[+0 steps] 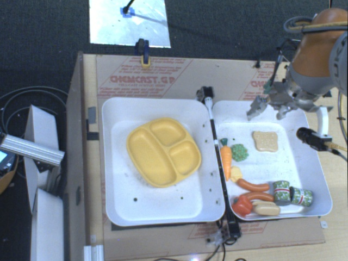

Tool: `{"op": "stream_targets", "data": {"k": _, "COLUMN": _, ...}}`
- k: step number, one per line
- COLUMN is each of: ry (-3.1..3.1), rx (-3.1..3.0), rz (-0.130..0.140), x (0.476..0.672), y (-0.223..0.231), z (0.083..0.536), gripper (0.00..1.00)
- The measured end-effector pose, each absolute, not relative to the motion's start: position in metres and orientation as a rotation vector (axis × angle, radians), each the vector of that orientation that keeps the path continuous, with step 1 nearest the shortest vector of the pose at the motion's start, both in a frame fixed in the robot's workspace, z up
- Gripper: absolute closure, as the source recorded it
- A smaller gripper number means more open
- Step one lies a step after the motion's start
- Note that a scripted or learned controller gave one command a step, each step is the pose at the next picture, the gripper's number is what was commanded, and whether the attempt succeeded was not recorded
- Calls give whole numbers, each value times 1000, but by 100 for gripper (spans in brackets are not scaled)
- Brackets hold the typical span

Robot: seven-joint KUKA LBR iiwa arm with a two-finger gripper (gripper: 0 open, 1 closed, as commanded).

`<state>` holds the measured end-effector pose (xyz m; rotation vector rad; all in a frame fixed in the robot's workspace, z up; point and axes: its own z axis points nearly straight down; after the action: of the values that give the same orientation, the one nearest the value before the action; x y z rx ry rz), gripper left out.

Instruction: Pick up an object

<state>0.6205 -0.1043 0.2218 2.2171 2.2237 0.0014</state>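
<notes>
**Q:** On the bench, going from left to right, what lies where?

**A:** On the left sits a shallow white plastic bin (117, 145) holding a yellow three-compartment plastic plate (163, 151). Just beside it on the right is a second shallow white bin (318, 184), with toy food in it. An orange toy carrot (226, 161) lies along that bin's left wall, its long axis running top to bottom in the camera view. A small green broccoli piece (239, 152) is just right of the carrot. Further right, on its own, lies a flat tan slice of toy bread (265, 141). Sausages, a red pepper and two small printed cans crowd the bin's lower edge.

**Q:** Where is the gripper, and what is it doing?

**A:** The grey two-finger gripper (272, 109) hangs over the right bin's upper part, with the arm reaching in from the right. Its fingers look spread apart, and nothing sits between them.

**Q:** Which object is nearest?

**A:** The bread slice. It lies just below the gripper in the view, slightly to the left of the wrist, well apart from the other toys. I judge it the likeliest target; the move needed is mainly a descent toward it.
</notes>
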Motion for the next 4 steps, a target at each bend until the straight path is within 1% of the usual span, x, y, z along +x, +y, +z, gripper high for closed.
{"op": "stream_targets", "data": {"k": 1, "ry": 2227, "rx": 2219, "rz": -1, "x": 519, "y": -13, "z": 184, "gripper": 0}}
{"op": "stream_targets", "data": {"k": 2, "ry": 2225, "rx": 2215, "rz": 5, "x": 609, "y": 24, "z": 208, "gripper": 0}}
{"op": "stream_targets", "data": {"k": 3, "ry": 2222, "rx": 2220, "rz": 0, "x": 497, "y": 26, "z": 184, "gripper": 0}}
{"op": "stream_targets", "data": {"k": 4, "ry": 2227, "rx": 2219, "rz": -1, "x": 486, "y": 176, "z": 123, "gripper": 0}}
